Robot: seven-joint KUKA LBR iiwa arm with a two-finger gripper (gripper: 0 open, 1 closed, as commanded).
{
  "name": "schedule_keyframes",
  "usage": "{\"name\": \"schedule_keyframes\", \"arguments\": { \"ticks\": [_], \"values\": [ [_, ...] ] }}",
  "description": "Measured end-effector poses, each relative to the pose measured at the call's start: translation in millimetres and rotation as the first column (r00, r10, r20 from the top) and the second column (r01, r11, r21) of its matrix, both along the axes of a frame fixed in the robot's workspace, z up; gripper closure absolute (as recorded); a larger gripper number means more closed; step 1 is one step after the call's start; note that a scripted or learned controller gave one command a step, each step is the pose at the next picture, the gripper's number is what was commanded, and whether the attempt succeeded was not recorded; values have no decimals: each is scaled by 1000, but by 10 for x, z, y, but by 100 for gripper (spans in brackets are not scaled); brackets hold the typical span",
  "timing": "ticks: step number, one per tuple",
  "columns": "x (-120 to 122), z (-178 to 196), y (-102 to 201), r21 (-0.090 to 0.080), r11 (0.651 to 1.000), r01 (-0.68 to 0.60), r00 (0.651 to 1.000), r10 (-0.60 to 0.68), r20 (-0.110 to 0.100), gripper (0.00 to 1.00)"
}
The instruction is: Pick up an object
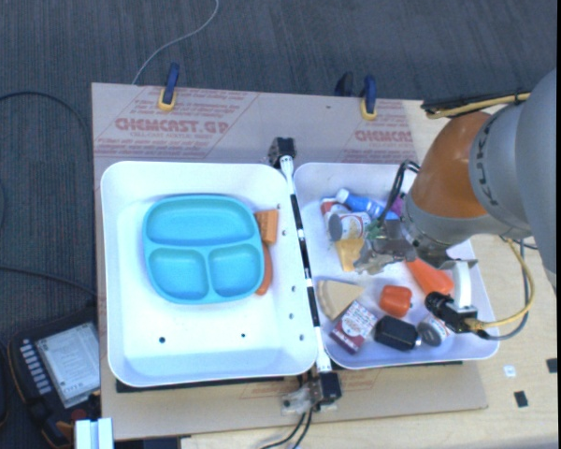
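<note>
Arm: the grey arm (533,166) with its orange band (453,171) reaches in from the right and bends down over the right bin.
End effector: the end effector (381,251) sits low in the right bin (491,344), among the clutter at the bin's middle; whether it is spread or pressed together I cannot tell, since the wrist covers it from above.
Yellow piece: a yellow object (352,251) lies just to the left of the end effector, touching or nearly touching it; I cannot tell whether it is gripped.
Blue item: a small blue and white item (357,200) lies just beyond the end effector, toward the bin's far edge.
Orange block: a small orange block (395,298) lies near the end effector on the near side.
Orange cylinder: an orange cylinder (430,276) lies just to the right of the end effector, under the wrist's edge.
Black object: a black rounded object (395,333) lies farther toward the near rim.
Red and white packet: a packet (355,324) lies near and to the left of the end effector, beside the black object.
Left bin: the left bin (131,344) lies well apart to the left, holding a blue divided tray (204,247) with an orange tool (266,232) along the tray's right side.
Surface: the surface (178,124) is a brown board, held by blue clamps (172,80) at its far edge.
</note>
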State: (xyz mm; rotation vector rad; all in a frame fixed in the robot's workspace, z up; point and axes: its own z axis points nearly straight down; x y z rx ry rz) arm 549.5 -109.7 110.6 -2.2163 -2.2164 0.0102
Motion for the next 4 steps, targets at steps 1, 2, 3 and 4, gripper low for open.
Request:
{"name": "schedule_keyframes", "arguments": {
  "ticks": [1, 2, 3, 4],
  "values": [
    [0, -1, 0, 0, 1000, 0, 1000, 0, 0, 0],
    [-3, 74, 2, 1, 1000, 0, 1000, 0, -4, 100],
    [-3, 72, 3, 1, 1000, -1, 1000, 1, -4, 0],
    [-4, 147, 7, 1, 1000, -1, 1000, 1, -7, 100]
  ]
}}
